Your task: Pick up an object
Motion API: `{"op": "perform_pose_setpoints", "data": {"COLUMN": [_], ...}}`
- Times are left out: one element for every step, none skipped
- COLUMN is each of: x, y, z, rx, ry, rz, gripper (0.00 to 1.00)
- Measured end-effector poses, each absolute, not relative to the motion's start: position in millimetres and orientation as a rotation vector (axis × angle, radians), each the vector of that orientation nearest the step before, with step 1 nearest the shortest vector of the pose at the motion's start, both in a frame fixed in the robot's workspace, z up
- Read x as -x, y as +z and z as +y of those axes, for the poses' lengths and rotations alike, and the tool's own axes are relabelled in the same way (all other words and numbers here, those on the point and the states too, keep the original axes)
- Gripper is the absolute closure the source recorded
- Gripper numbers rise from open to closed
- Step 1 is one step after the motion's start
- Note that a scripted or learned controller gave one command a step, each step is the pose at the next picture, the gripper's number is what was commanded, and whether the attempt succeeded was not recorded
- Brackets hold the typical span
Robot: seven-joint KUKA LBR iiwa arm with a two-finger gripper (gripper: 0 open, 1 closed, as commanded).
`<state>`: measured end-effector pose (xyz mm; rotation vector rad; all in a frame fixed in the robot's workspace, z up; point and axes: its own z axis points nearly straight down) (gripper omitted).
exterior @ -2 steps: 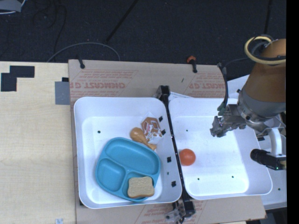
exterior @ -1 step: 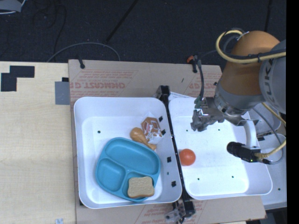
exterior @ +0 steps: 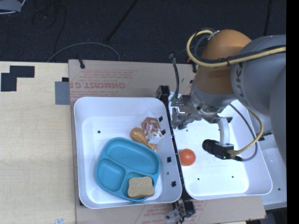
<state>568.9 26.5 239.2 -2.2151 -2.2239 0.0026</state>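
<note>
One tomato (exterior: 187,157) below the gripper (exterior: 180,119).

A dark carpeted floor (exterior: 93,17) fills the top of the scene, with black cables (exterior: 79,48) looping across it. Below it lies a pale wooden benchtop (exterior: 32,139) bearing black and grey square markers (exterior: 60,91) near its upper left. A brown cardboard sheet (exterior: 121,76) printed with red lettering lies flat on the bench, lit evenly from above.
</note>
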Motion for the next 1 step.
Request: {"op": "perform_pose_setpoints", "data": {"x": [-590.8], "y": [244.0], "z": [74.1], "rx": [2.215], "ry": [0.000], "rz": [-2.225], "gripper": [1.00]}}
